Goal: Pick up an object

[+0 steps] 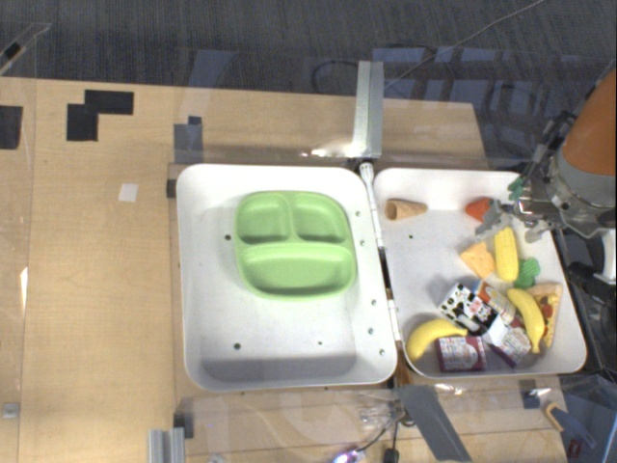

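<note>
My gripper [515,218] hangs low over the far right part of the right bin [424,249], under the grey wrist with its orange band [592,139]. Directly below it lies a yellow corn cob [505,255], with an orange cheese wedge [476,259] to its left and a red piece [479,207] just left of the gripper. A small green item [526,273] sits to the right of the corn. Nothing is seen held.
Toward the front of the right bin lie two bananas [434,336] [526,316], a cow-patterned box [465,304], a dark red packet [461,353] and a pizza slice [549,307]. A tan cone [405,208] rests at its far left. The left bin [207,287] carries a green divided plate [292,242].
</note>
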Motion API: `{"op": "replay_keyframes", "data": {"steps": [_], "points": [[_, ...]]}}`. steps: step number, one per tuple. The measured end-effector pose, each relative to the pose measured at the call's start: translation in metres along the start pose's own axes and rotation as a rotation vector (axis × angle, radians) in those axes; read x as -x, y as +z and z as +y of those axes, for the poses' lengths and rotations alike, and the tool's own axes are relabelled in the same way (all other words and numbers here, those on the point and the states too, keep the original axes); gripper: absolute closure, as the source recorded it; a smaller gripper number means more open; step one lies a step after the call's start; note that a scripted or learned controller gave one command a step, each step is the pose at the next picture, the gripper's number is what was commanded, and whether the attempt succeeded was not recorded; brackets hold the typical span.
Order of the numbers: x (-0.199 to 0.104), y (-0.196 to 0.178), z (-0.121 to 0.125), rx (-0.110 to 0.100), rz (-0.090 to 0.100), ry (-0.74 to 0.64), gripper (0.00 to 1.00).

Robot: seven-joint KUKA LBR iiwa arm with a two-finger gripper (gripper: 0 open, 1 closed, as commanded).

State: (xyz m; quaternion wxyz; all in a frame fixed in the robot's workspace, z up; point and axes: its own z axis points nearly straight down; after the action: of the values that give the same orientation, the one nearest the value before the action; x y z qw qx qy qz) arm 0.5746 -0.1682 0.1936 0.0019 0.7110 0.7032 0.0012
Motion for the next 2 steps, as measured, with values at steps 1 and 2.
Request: {"op": "replay_keyframes", "data": {"steps": [1,2], "points": [[0.023,0.095,-0.002,0.005,-0.001,-0.114,0.00],[0.022,0.084,0.001,0.010,-0.002,-0.114,1.00]]}}
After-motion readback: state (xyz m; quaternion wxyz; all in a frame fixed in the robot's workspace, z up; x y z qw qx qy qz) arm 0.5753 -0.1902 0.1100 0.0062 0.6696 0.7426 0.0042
